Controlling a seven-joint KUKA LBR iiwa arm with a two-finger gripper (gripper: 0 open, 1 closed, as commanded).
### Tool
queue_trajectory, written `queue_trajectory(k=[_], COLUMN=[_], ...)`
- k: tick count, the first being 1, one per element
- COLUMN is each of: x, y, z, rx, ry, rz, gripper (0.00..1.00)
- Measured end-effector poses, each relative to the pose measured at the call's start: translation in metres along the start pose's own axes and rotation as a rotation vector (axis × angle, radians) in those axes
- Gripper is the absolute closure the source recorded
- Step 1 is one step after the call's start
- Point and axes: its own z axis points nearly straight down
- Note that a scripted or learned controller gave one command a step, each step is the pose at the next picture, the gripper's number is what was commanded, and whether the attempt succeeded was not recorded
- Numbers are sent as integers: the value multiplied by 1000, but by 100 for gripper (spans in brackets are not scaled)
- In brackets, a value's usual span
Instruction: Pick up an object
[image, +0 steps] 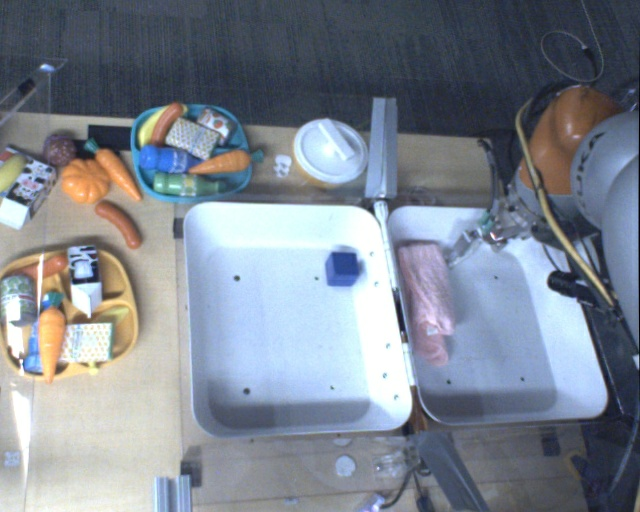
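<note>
Looking right of centre, you see the gripper (468, 243) over the right bin (520, 400), upper left corner, fingers slightly parted and holding nothing. The pink object (427, 300) lies just beside it. A blue cube (343, 268) sits in the left bin (280, 400). No writing is legible.

The arm (600, 150) is cut off by the right edge, so most of its body is out of frame. The gripper (470, 243) is small and blurred; whether it is parted or closed cannot be told. At the left edge, a small carton (22, 185) is cropped. The labels on the items in the yellow tray (125, 300) are too small to read, and the blue bowl (240, 178) holds what may be toy vegetables, piled and overlapping.
</note>
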Motion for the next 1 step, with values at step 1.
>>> queue_trajectory(k=[1], x=[51], y=[17], z=[1], rx=[5], ry=[-6], rz=[-30], gripper=[0])
